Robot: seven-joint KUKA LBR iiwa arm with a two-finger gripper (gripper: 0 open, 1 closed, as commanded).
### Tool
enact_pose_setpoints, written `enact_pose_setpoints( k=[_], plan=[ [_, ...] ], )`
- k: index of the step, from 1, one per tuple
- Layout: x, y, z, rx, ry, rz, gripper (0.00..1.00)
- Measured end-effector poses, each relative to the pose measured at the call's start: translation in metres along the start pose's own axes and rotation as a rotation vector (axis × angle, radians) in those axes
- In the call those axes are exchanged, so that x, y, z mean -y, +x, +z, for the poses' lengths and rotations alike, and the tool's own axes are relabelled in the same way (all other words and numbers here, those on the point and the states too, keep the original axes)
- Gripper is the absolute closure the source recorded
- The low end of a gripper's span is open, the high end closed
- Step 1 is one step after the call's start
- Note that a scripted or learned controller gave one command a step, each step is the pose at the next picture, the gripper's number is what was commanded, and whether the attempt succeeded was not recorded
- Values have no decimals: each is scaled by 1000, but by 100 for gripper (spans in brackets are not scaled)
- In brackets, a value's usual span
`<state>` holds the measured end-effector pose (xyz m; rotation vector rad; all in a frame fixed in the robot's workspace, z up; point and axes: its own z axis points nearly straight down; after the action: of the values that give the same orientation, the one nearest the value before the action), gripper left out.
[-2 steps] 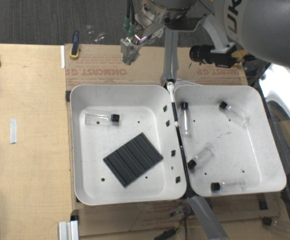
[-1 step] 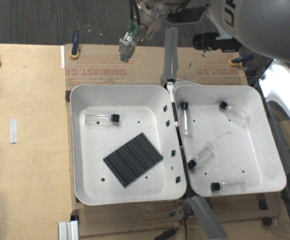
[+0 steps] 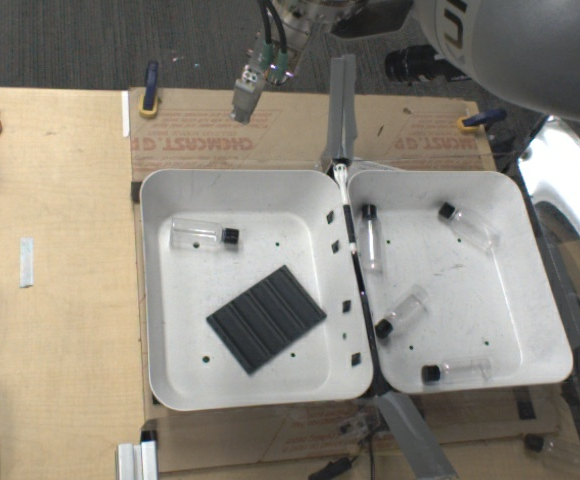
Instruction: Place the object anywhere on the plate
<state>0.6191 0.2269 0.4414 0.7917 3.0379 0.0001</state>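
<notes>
Overhead, the gripper (image 3: 242, 108) hangs beyond the left bin (image 3: 160, 298), its opening impossible to judge. A capped vial (image 3: 202, 235) lies beside the dark ribbed plate (image 3: 266, 318). Cardboard (image 3: 300, 133) reads "CHEMCAST GP", inverted.

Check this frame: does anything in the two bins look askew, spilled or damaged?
Nothing looks damaged or spilled. The dark ribbed plate sits skewed, corner-on to the left bin's walls. One clear vial lies beside it; four more lie scattered at different angles in the right bin. The gripper hangs beyond both bins.
</notes>
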Motion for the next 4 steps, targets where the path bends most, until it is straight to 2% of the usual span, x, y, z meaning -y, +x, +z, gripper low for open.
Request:
enact_pose_setpoints(
  k=[2, 3, 4],
  plan=[
    [-9, -13, -1, 1, -1, -184, 100],
    [-12, -20, -1, 1, -2, -382, 100],
    [-16, -26, -1, 2, -2, -469, 100]
  ],
)
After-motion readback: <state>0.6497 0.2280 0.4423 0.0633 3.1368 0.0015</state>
